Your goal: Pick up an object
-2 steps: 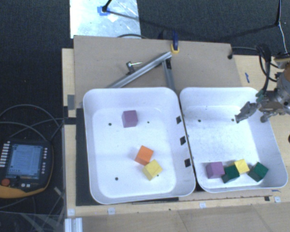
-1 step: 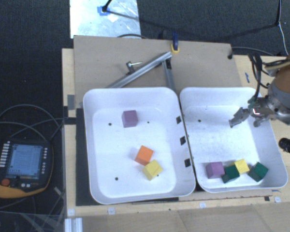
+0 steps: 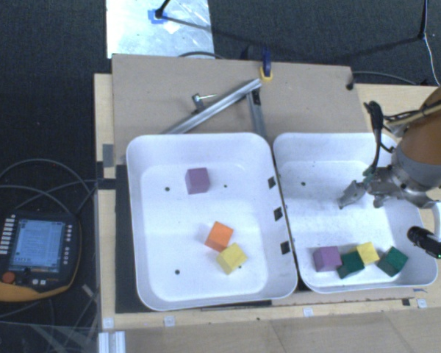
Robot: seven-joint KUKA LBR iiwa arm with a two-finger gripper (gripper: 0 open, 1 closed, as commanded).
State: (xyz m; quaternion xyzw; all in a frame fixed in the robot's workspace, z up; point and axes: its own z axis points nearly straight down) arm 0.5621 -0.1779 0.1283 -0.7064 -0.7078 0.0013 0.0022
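My gripper point(image 3: 364, 196) hangs over the right bin point(image 3: 309, 160), near its middle right, open with nothing between its two grey fingers point(image 3: 350, 195). Below it, along the bin's front wall, lie a purple cube point(image 3: 326, 257), a dark green cube point(image 3: 350, 264), a small yellow cube point(image 3: 367, 252) and another green cube point(image 3: 392, 260). In the left bin point(image 3: 147, 197) sit a purple cube point(image 3: 197, 180) toward the back, and an orange cube point(image 3: 219, 235) touching a yellow cube point(image 3: 231, 257) near the front.
A metal rod point(image 3: 213, 107) lies slantwise on the brown board behind the bins. A teach pendant point(image 3: 31, 252) with cables rests on the floor at the left. The arm's body point(image 3: 426, 145) fills the right bin's right side.
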